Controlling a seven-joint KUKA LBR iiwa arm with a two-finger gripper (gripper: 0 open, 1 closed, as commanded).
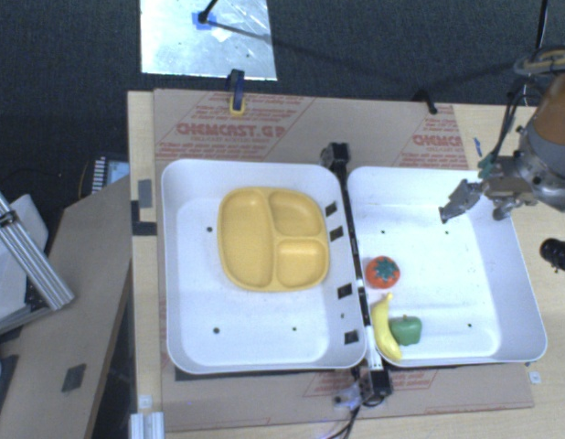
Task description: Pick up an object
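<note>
Camera view puts the grey two-finger gripper (454, 204) in the upper right of the frame, over the bare upper part of the right shallow white bin (502, 273) near its far rim, and whether its fingers are apart or together cannot be told. Open white floor spreads below and left of it, well apart from the round red tomato toy (383, 272), curved yellow banana toy (385, 329) and green pepper toy (407, 329) clustered lower down against the central divider. Left of that divider, the left shallow white bin (186, 337) bears a yellow three-compartment plastic plate (271, 239) at centre frame.
</note>
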